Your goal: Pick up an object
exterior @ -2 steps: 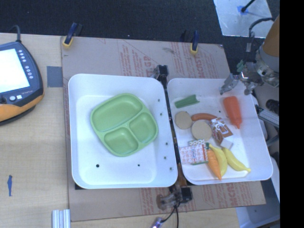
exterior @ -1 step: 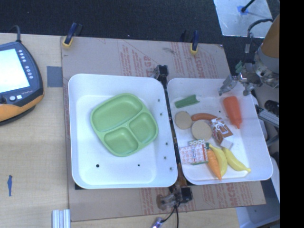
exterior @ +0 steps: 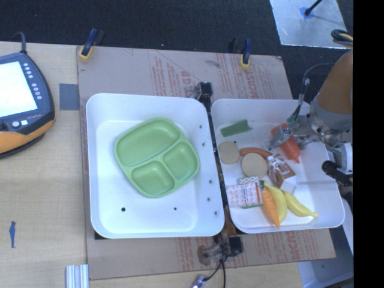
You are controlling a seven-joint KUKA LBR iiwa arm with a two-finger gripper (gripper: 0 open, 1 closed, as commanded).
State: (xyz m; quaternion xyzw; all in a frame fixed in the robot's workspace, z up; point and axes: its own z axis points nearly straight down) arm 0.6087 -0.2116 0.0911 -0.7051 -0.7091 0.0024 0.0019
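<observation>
From my station I see the gripper (exterior: pixel 287 138) low over the far right part of the right bin (exterior: pixel 312 221), its tip down at a small orange-red piece (exterior: pixel 290 149). I cannot tell how its jaws stand; the metal there blurs into the piece, so I won't call it held. I judge that piece the target, because the tool is right on it and it sits a little apart from the crowd.

Just beside it lies a brown-and-white packet (exterior: pixel 280 168), then a sausage (exterior: pixel 255 152) and two pale discs (exterior: pixel 228 153). Nearer the front rim a printed carton (exterior: pixel 244 194), a carrot (exterior: pixel 270 206) and a banana (exterior: pixel 295 201) lie packed together, touching, which I judge makes them harder picks. A green bar (exterior: pixel 235 127) rests alone toward the far wall.

The arm (exterior: pixel 336 95) leans in from the right, wrist angled to clear the bin wall. The left bin (exterior: pixel 102 215) carries a green divided tray (exterior: pixel 157 156), well apart from the action.
</observation>
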